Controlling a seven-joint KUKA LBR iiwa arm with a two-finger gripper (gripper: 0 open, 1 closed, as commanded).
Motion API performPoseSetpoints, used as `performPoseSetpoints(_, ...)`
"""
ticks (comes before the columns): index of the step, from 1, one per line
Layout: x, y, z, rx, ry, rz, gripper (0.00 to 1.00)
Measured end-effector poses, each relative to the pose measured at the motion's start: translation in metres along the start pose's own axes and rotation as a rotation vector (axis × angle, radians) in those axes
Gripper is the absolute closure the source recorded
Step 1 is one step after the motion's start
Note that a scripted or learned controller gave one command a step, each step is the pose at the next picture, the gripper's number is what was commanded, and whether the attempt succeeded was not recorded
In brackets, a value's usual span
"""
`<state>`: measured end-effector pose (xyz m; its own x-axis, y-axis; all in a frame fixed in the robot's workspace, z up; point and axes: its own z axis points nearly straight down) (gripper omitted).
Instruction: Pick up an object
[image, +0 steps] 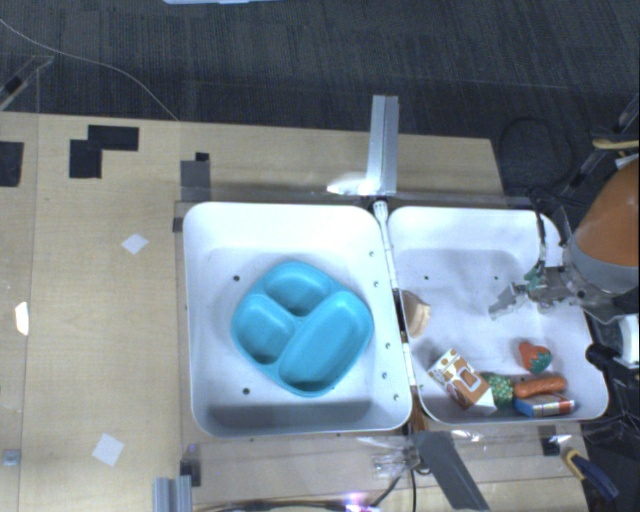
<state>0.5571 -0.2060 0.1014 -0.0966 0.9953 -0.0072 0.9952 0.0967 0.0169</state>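
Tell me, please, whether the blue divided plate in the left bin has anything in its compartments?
Empty. The blue divided plate lies flat in the left bin, and all three compartments show only bare blue surface.

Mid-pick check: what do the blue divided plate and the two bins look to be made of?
The blue divided plate looks like moulded plastic with a smooth, slightly glossy finish: uniform colour, rounded compartment edges, soft highlights. The left bin and right bin look like thin formed white plastic, matte to satin: rounded corners and shallow curved walls. Painted metal can't be ruled out from this view.

A divided tray (300, 328) lies in the left bin (210, 300); small items (505, 385) in the right bin (450, 250).
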Motion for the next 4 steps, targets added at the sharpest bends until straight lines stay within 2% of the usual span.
performPoseSetpoints(1,0.005,-0.052,0.001,0.013,0.006,-0.069,0.00)
performPoseSetpoints(2,0.007,-0.065,0.011,0.003,0.003,-0.094,0.00)
performPoseSetpoints(3,0.005,-0.062,-0.002,-0.004,-0.002,-0.093,1.00)
performPoseSetpoints(4,0.079,-0.058,-0.170,0.010,0.005,-0.049,1.00)
